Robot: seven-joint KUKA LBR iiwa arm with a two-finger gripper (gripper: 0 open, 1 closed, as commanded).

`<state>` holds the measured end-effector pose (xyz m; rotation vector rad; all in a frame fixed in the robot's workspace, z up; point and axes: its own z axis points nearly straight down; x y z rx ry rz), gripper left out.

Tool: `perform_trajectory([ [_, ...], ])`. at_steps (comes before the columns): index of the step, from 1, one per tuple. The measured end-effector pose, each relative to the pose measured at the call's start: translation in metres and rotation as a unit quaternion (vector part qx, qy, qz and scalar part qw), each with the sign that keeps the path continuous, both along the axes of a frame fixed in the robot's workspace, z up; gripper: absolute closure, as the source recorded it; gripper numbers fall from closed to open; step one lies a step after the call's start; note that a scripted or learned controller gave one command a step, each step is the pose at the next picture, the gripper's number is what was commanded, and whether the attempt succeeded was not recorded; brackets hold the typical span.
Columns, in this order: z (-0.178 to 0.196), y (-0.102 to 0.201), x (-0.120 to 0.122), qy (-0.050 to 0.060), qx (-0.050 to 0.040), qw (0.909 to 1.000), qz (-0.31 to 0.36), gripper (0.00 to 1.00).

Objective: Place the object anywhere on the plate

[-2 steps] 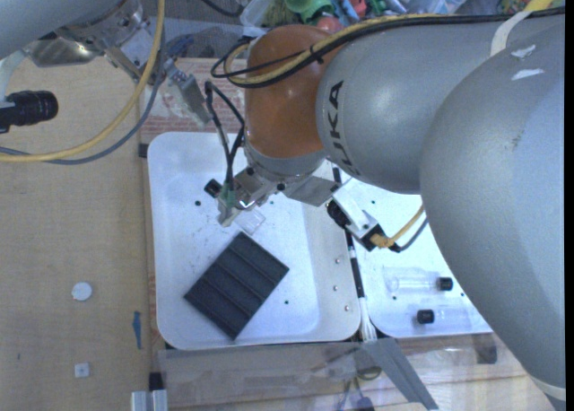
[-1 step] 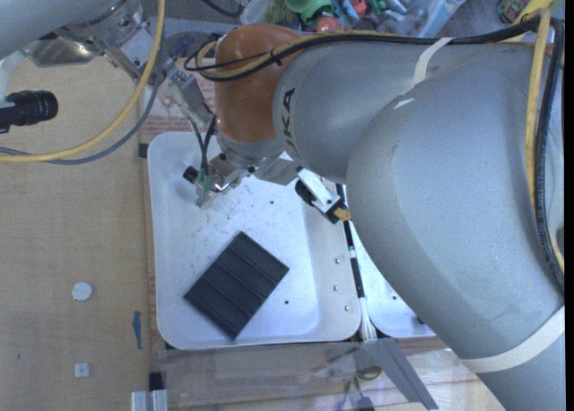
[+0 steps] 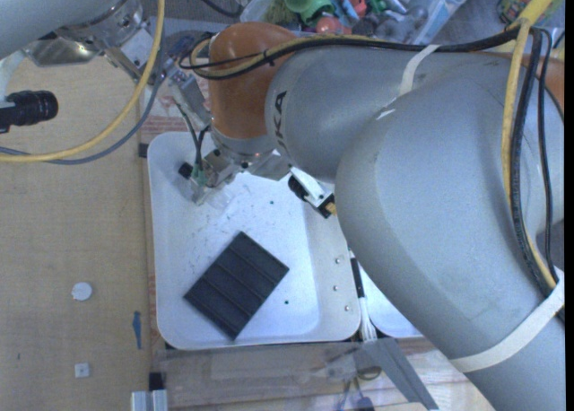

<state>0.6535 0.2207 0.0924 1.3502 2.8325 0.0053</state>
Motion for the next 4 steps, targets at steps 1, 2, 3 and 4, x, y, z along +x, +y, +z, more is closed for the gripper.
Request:
perform_trajectory([
  [1,0.06,-0.004,0.004,-0.001,-0.0005,0.9796,0.201,1.0],
  [2,0.019,-0.003,-0.066,-0.001,-0.0021,0.9658,0.259,1.0],
  [3,0.02,0.004,-0.009,-0.002,-0.0012,0.9213,0.389,1.0],
  [4,0.032,0.005,-0.007,-0.006,-0.0001,0.9217,0.388,1.0],
])
